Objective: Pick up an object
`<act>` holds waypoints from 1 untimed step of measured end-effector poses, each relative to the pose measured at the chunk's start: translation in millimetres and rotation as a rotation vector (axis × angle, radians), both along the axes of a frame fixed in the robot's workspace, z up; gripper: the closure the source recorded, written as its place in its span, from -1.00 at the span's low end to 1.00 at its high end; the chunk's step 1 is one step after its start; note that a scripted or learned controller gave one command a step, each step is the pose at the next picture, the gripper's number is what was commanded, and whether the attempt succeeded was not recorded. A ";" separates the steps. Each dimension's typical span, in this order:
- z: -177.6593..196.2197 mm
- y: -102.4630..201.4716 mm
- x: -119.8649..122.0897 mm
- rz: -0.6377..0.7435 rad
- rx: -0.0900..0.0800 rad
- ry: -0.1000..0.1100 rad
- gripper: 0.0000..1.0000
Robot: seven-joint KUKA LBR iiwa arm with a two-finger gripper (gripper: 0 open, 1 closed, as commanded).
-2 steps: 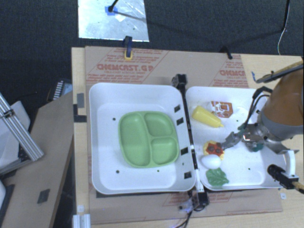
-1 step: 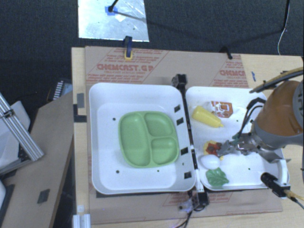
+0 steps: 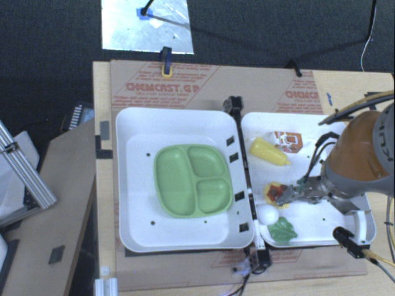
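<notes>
Nearest the camera, at the front edge of the right bin [image 3: 370, 227], lies a green leafy toy [image 3: 282, 230], and just beside it to the left a small white ball [image 3: 268, 215] sits close against the bin's front left corner. A little farther in, the gripper [image 3: 285, 195] reaches in from the right, low over the bin floor, its dark fingers pointing left at a small red and yellow object [image 3: 274, 193]; the fingertips overlap that object's right edge, but whether the jaws are parted or closed on it cannot be told, since the tips blur into the object (dark against red at this slant). Behind the gripper the grey wrist [image 3: 342, 187] widens into the orange band [image 3: 364, 143], which covers much of the bin's right half. Farther back in the same bin a yellow banana-shaped toy [image 3: 268, 152] lies tilted, its tip toward the right, and just beyond it sits a white and orange packet [image 3: 287, 140]. In the left bin [image 3: 133, 165] a green divided plate [image 3: 190, 180] rests flat near the middle, with three compartments. Between the bins runs a dark divider strip [image 3: 242, 165]. Both bins stand on a brown cardboard sheet [image 3: 203, 85] printed with red lettering, and at the far side a yellow clamp [image 3: 166, 63] grips its back edge, with a shiny silver sheet [image 3: 147, 16] beyond on the dark floor.
</notes>
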State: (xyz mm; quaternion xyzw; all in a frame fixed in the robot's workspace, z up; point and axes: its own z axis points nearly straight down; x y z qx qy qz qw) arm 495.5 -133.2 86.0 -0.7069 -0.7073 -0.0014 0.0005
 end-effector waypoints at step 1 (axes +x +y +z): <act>12.1 0.0 1.7 0.000 -0.002 -0.005 1.00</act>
